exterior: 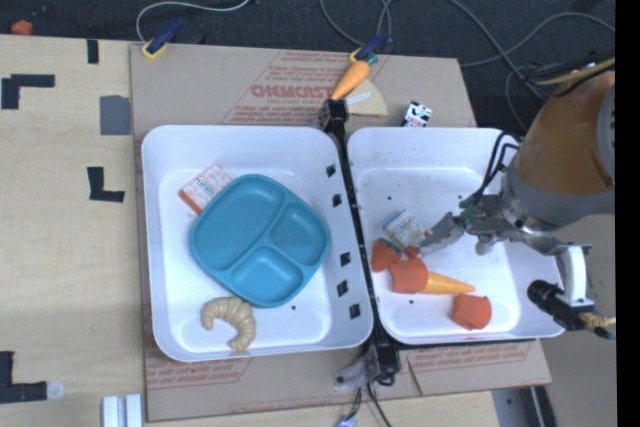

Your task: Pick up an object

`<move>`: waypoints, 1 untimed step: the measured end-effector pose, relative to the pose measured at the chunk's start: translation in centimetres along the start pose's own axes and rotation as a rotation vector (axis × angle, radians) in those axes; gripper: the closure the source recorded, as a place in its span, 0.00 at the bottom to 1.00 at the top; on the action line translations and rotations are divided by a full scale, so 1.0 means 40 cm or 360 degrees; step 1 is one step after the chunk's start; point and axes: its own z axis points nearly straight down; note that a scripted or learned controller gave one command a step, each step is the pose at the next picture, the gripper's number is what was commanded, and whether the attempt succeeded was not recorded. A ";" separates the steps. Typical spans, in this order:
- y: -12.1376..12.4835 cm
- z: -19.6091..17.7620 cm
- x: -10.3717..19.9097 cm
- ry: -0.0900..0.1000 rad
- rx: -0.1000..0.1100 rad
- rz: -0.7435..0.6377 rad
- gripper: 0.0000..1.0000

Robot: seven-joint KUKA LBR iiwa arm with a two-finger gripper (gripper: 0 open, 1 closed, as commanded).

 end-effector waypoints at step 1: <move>-0.017 0.260 0.065 0.0002 -0.0005 -0.0001 0.00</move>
